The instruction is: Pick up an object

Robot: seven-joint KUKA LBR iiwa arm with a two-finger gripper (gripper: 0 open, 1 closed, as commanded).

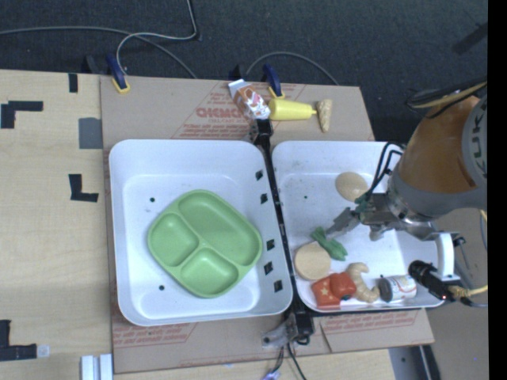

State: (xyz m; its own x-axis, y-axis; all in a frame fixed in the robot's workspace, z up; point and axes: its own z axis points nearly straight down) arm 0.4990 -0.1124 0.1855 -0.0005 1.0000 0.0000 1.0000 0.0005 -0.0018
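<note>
Overhead, the grey arm reaches from the right into the right bin. Its end effector hangs released, fingers spread, gripping nothing, just above a green toy. Nearby lie a tan round piece, a red object and a beige lump. A green divided plate sits in the left bin.

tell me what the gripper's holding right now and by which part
Nothing shows between its fingers. The gripper hangs open in the right bin, just above the green toy, beside the tan round piece.
</note>
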